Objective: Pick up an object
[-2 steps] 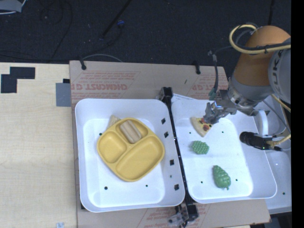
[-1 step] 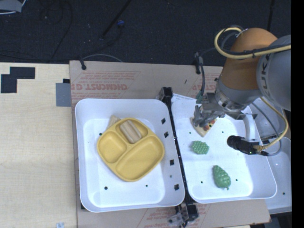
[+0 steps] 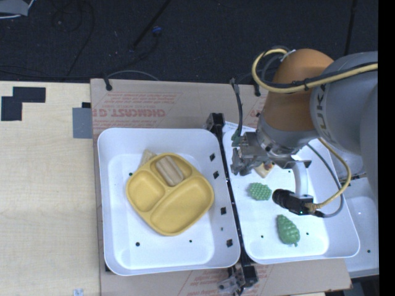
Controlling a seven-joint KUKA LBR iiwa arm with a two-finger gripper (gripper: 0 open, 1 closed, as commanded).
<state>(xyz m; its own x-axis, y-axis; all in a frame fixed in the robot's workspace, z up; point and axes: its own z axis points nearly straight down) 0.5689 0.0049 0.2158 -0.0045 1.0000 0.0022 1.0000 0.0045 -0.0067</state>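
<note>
gripper low in the right bin, near its upper left, wrist bulk hiding the tips: cannot tell open from closed. nothing seen gripped. likely poised for a pick. candidate objects loose on the bin floor: bumpy green piece just below the gripper, second green piece further down, pale scrap beside the tool. left bin carrying a yellow divided tray with a tan block in one compartment. both bins on cardboard over a pale wooden tabletop; dark floor with cables behind.
</note>
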